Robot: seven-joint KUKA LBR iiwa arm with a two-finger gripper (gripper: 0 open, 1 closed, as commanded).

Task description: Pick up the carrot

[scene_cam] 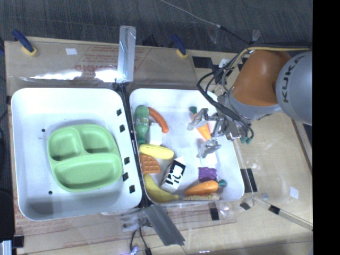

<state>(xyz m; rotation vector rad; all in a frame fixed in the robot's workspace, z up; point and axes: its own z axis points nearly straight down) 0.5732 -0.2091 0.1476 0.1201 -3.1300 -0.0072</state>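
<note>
Gripper (205,135) hangs low over the right bin (183,97), in its arm-side half. We cannot tell whether it is open or closed; the metal parts blur together there. A small orange piece (204,131) sits right at the gripper, and we cannot make out whether it is gripped or merely lies beneath.

The carrot (202,187) lies away from the gripper towards the view's lower edge, against the bin's near wall, well apart from the gripper. A purple item (207,173) lies between the two, just beside the carrot. The carrot's long axis runs across the view, slightly tilted, with the leafy end towards the arm's side and the tip towards the banana (157,192).

Look of it: orange, tapered, smooth, a stubby green top; we judge it a toy. We judge a crosswise grip at mid-body best, minding the wall and the purple neighbour.
</note>
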